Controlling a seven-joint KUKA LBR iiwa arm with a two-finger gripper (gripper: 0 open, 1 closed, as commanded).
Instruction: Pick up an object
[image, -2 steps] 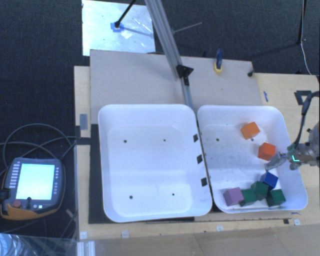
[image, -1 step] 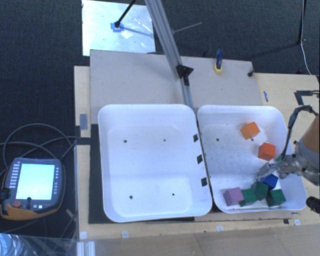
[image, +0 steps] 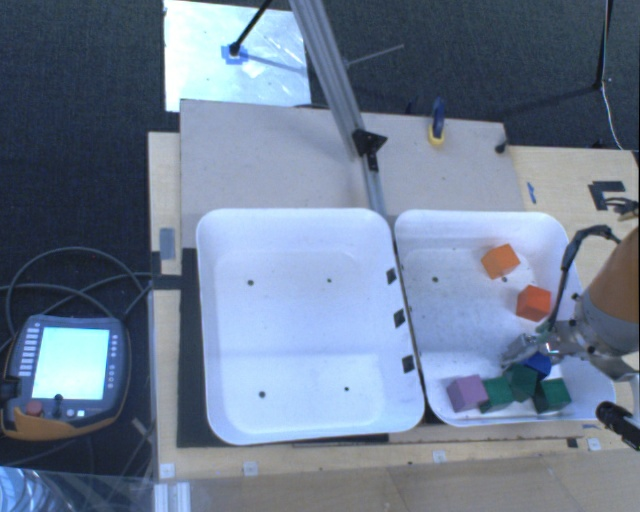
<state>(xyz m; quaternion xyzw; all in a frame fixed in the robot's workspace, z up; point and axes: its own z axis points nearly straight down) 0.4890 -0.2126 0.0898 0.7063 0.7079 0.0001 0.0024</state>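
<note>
The right bin holds several small blocks. Two orange blocks lie toward its far right. Along the near edge sit a purple block and three green blocks. A blue block lies just behind the green ones. My gripper reaches in from the right and hangs low right at the blue block, partly covering it. Whether it touches the block is hidden by its own metal body.
The left bin stands beside the right one, with a narrow divider between them. A slanted metal pole crosses the back of the bench. A teach pendant lies on the floor at the left.
</note>
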